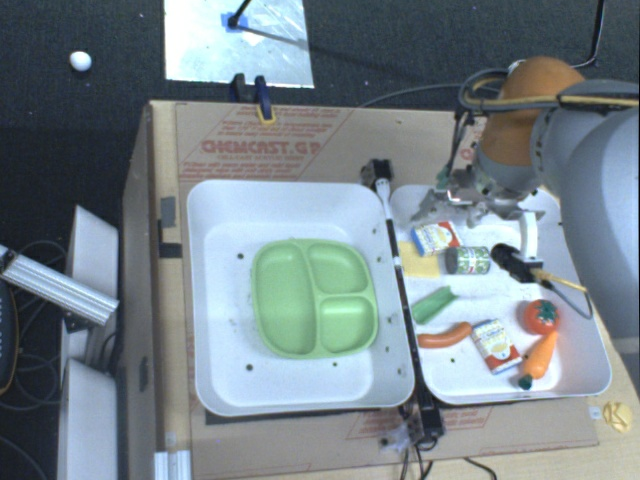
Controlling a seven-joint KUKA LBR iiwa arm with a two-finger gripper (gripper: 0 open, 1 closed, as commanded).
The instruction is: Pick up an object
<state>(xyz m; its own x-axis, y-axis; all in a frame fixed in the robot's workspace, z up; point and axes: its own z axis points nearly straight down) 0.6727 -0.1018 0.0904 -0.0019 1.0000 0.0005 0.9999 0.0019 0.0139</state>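
The tool [462, 200] is hanging over the right bin's [590, 368] far corner; whether it is clamped or apart, I cannot tell; a small carton [435, 238] is lying just below it, beside a can [468, 260].

Your desk [250, 138], topped with printed brown cardboard, carries two shallow white bins side by side: left bin [215, 298], right bin [590, 363].
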